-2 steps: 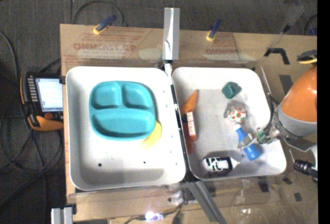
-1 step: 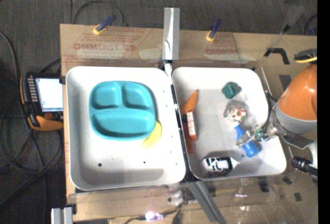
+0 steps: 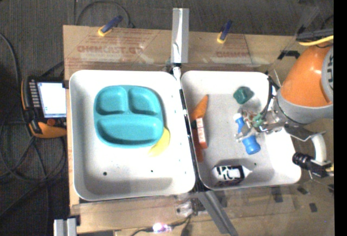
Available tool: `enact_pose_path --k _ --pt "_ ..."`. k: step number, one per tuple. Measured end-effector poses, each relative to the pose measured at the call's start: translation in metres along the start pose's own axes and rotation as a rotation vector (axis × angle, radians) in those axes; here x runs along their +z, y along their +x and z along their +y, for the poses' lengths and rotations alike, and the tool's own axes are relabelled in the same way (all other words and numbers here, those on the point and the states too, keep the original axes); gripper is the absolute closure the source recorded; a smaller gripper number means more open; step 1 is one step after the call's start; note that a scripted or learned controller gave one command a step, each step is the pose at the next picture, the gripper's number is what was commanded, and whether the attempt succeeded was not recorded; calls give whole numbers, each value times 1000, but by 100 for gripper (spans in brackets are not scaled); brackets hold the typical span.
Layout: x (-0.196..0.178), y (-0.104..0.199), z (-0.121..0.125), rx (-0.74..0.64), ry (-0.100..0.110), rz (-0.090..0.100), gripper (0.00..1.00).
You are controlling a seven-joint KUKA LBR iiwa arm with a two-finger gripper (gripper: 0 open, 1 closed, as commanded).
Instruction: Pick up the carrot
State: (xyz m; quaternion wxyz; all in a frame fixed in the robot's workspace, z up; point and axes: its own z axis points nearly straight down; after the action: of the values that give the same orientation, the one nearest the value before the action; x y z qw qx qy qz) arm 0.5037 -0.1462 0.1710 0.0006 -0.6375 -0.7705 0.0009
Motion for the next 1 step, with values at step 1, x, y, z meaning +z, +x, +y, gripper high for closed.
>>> enact_pose_path --k 1 --pt "-98 -34 -7 600 1 -4 100"
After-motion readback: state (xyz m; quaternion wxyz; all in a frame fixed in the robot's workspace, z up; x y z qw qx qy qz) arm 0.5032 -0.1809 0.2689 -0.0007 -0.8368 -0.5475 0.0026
